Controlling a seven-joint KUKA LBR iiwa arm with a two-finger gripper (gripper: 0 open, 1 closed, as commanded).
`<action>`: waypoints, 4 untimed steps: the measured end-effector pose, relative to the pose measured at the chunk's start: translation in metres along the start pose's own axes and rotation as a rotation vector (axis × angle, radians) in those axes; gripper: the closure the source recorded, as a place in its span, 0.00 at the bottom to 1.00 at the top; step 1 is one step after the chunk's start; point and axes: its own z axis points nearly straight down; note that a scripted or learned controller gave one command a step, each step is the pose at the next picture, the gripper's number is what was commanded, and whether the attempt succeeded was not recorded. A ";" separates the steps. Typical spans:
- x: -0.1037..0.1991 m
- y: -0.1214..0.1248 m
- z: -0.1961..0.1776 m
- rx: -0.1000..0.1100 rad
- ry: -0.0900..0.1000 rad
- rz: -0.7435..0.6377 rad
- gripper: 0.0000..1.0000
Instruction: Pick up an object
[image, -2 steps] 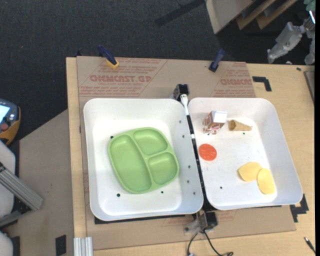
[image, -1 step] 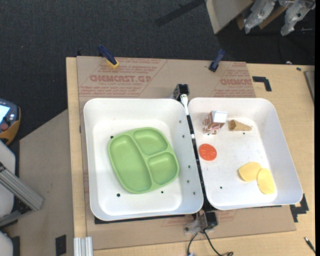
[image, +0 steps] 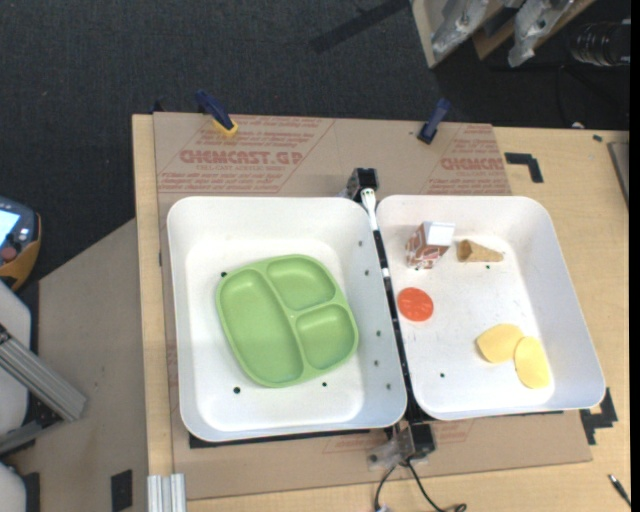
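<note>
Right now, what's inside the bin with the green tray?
The left bin has just the green tray, and its three sections look bare. Whatever is under the tray is hidden.

Arm (image: 500, 25) (grey) cut by top edge

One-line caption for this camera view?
Green divided plate in left bin; right bin holds orange disc, yellow pieces, small carton.

Divided plate (image: 287, 320) in left bin (image: 190, 300)
</note>
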 end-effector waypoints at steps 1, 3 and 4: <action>0.082 0.018 0.001 0.000 0.001 -0.001 0.00; 0.154 -0.011 -0.011 0.001 -0.001 0.005 1.00; 0.092 -0.055 0.015 0.010 -0.003 0.012 1.00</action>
